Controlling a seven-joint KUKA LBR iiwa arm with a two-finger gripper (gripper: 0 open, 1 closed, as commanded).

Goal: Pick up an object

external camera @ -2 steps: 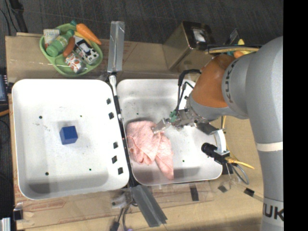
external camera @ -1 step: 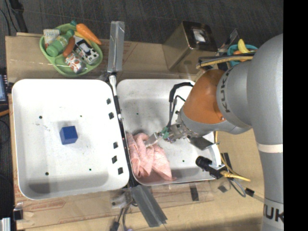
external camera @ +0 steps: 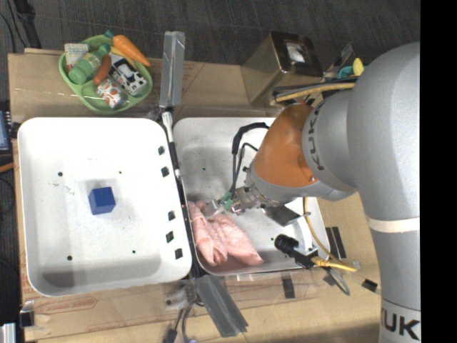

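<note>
A pink soft object [external camera: 220,239], shaped like a floppy glove or hand, lies in the right bin [external camera: 207,145] near its front left corner. My gripper [external camera: 230,203] is low in that bin, just above the pink object's upper end and very close to it; the wrist hides the fingers. A blue cube [external camera: 102,199] rests alone near the middle of the left bin [external camera: 43,148].
A green bowl [external camera: 78,91] with toy food, including a carrot, stands behind the left bin. A brown box [external camera: 280,64] sits behind the right bin. The arm's large grey and orange body covers the right bin's right side.
</note>
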